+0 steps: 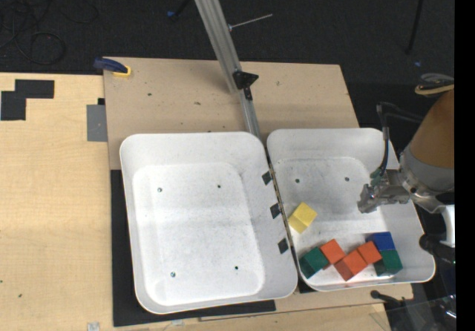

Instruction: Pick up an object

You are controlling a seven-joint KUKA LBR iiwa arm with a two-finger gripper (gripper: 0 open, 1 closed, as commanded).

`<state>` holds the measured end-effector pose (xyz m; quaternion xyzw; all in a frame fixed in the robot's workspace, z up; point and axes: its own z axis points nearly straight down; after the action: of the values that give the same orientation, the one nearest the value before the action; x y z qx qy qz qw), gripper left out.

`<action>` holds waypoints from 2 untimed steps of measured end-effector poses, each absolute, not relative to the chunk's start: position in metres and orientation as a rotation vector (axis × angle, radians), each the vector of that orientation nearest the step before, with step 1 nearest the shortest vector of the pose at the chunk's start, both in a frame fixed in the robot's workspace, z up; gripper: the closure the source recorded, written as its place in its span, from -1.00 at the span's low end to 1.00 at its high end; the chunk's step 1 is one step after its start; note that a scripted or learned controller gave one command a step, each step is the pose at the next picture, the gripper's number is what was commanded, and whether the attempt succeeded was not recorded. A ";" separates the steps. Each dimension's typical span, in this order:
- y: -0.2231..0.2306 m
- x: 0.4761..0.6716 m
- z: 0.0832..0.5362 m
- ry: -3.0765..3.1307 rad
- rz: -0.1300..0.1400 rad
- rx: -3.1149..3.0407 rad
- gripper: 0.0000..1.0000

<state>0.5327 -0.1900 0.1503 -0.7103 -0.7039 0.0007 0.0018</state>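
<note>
The right bin (326, 145) holds several small blocks. A yellow block (302, 217) lies near the bin's left wall. Along the front edge sit a green block (314, 260), an orange block (332, 251), a larger orange-red block (357, 260), a blue block (382, 241) and a dark green block (388, 263). My gripper (369, 201) hangs over the right side of this bin, above and behind the blue block, with nothing visible between its fingers. The arm's orange band (438, 133) shows at the right edge.
The left bin (194, 222) lies beside the right one, with black clips (274, 211) along the shared wall. A slanted aluminium rail (219, 29) rises behind the bins. A blue-and-yellow clamp (113, 67) sits at the board's far left corner.
</note>
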 end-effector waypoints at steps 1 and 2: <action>-0.189 0.531 0.213 -2.225 -0.003 -2.222 1.00; -0.189 0.531 0.206 -2.220 0.003 -2.218 1.00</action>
<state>0.5310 -0.1890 0.2064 -0.7068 -0.7074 0.0010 0.0016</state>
